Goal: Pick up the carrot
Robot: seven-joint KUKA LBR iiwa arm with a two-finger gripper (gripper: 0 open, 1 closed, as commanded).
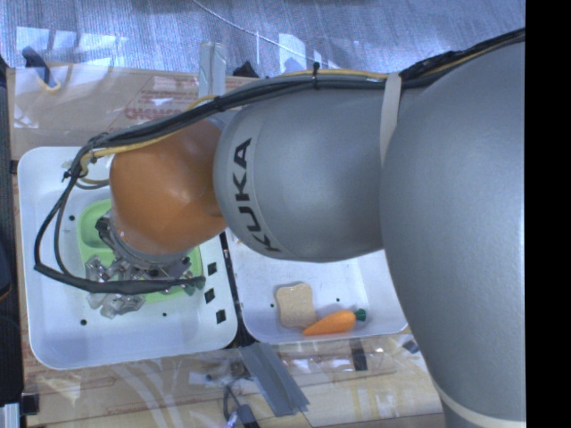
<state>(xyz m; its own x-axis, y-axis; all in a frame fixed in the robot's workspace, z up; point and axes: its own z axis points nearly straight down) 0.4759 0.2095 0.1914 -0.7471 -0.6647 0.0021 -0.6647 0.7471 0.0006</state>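
Arm (357, 168) bulk is covering most of both bins, and the gripper (120, 294), hanging over the left bin (45, 328), is too cluttered to read. Orange carrot (332, 322), green-tipped, is lying at the right bin's (268, 328) front edge, beside a tan block (294, 304).

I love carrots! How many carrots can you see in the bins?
1. The carrot lies in the right bin, beside a tan block. The arm covers much, so more may be hidden.
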